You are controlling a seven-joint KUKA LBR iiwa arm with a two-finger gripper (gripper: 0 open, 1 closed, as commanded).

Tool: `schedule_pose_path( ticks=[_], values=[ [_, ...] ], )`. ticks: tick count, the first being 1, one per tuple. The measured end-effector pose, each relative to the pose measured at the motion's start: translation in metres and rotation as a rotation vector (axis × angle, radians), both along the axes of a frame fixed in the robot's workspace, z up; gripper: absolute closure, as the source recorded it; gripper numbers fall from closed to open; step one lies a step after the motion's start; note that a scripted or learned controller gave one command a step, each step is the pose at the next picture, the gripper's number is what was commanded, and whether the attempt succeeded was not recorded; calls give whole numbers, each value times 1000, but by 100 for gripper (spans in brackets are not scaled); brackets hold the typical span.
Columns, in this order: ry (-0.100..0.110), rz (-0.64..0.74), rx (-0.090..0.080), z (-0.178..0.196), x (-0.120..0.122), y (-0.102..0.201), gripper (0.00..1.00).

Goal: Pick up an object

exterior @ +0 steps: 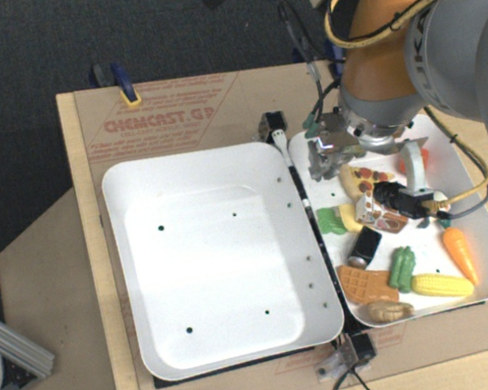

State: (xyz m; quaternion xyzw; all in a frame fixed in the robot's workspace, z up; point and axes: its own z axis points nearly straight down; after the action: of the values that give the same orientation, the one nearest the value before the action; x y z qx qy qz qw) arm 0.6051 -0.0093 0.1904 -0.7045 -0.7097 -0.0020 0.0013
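My gripper point(366, 163) hangs over the back part of the right bin point(483, 225), its two grey fingers point(316, 160) spread wide apart. Nothing is clamped between them. Just below lies a pale toy with red spots point(364, 182), and beside that a patterned piece point(377, 214). Further forward lie a green block point(329, 220), a small yellow piece point(350, 217), a black block point(365, 244), an orange waffle point(365, 282), a green vegetable point(402, 267), a corn cob point(440, 284), a carrot point(458, 255) and a tan piece point(389, 310).
The left bin point(129, 253) is a plain white tray beside the right one; their rims meet near the gripper's left finger. A small black-and-white clip point(272, 126) sits at the back of that seam. Brown cardboard point(166, 110) lies under both bins.
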Motion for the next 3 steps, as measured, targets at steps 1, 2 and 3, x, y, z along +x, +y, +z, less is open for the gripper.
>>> schedule_pose_path(
  ticks=[1,2,3],
  values=[
    [-7,0,-4,35,31,70,100],
    [-21,1,0,191,64,130,100],
    [9,-7,-6,115,60,131,100]
  ],
)
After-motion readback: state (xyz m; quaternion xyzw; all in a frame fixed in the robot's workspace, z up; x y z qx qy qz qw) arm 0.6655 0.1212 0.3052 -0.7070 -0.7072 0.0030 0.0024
